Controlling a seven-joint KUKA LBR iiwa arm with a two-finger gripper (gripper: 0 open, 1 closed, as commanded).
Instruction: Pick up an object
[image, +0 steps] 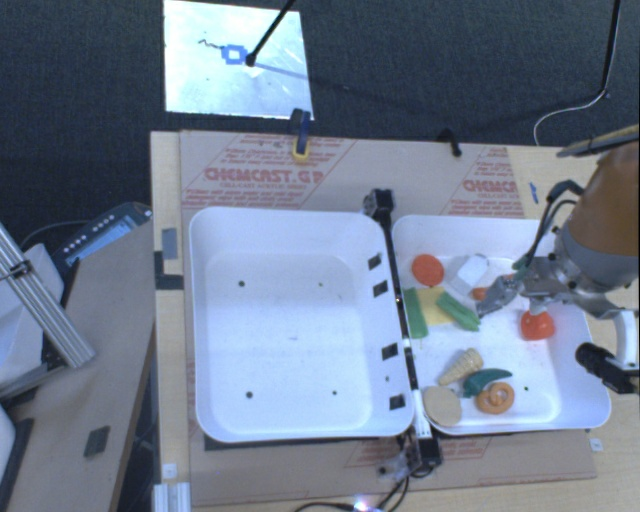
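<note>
The gripper (497, 296) is seen low over the right bin (572, 408), with a small orange piece (481, 294) touching its tip. How wide the jaws are can't be told. The green pod (457, 310), long axis slanted, lies just beside the gripper toward the bin's divider.

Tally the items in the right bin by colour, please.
Orange or red: 4 (round orange ball, small orange piece, red tomato-like toy, orange ring-shaped toy)
Green: 3
Yellow: 1
Tan: 2
White: 1
Total: 11
</note>
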